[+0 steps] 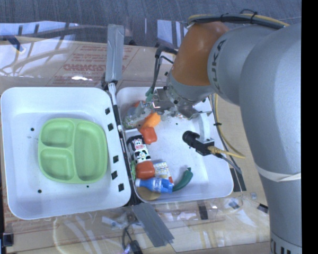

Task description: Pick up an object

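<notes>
My claw point(158, 106) is down at the far end of the right bin point(218, 180). My big arm point(254, 83) hides much of it, so I cannot tell if it is open or closed. An orange toy point(151, 120) lies just beside it. Other toys point(155, 184) are piled by the bin's left wall, some half hidden. A green plate point(73, 150) sits in the left bin point(16, 142).

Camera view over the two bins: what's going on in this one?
The grey arm reaches in from the right, and its gripper is down at the far-left corner of the right bin, over a clutter of small items. An orange piece lies just beside it. Nearer the camera, a blue bottle and a green curved item lie along that bin's front edge. Nothing is visibly held. The left bin holds a green divided plate.
</notes>
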You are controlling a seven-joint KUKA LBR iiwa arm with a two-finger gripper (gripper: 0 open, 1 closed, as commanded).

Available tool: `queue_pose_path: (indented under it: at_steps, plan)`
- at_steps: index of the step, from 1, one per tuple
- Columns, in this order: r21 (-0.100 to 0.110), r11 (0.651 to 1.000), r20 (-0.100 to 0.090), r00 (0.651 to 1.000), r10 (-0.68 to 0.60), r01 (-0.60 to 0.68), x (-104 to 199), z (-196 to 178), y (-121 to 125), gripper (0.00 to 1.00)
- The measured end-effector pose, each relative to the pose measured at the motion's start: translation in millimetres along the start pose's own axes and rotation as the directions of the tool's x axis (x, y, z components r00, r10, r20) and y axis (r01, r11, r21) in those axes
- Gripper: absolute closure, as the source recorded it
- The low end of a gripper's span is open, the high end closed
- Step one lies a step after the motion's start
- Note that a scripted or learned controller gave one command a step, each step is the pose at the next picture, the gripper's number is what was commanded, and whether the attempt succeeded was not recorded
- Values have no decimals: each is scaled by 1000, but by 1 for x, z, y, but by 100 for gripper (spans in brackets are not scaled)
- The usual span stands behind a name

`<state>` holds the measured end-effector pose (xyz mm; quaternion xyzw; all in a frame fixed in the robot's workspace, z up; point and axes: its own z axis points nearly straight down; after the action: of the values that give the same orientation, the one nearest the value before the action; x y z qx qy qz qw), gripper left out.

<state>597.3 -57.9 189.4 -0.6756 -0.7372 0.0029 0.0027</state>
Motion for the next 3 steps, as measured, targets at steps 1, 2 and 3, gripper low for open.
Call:
queue_pose_path:
  at_steps: [1, 2, 3]
  plan:
    - [-2, 1000, 0, 1000, 1, -1, 0, -1, 0, 0]
    - [-8, 1000, 1, 1000, 28, -28, -72, 79, 20, 0]
    - [-3, 998, -1, 998, -70, 70, -115, 58, -24, 0]
